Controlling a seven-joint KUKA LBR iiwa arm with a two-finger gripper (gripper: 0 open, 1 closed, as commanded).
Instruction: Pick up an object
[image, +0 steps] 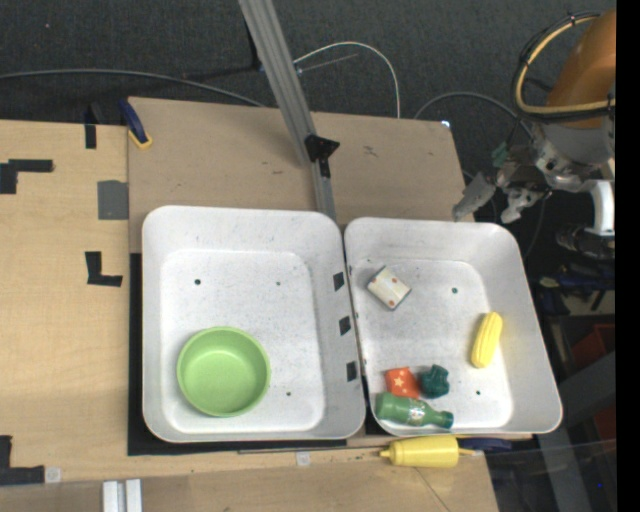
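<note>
The gripper (492, 193) hovers just past the right bin's (520, 262) far rim; its blurred tips, perhaps apart, clasp nothing visible.

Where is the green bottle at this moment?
The green bottle lies on its side at the front edge of the right bin, just below the orange toy and the dark green toy.

No writing, brand, number or sign can be read anywhere. The small whitish block (388, 288) in the right bin (520, 290) (the likeliest carrier of print) shows only blurred marks, and the green bottle (412, 411) near that bin's front wall bears nothing legible.
</note>
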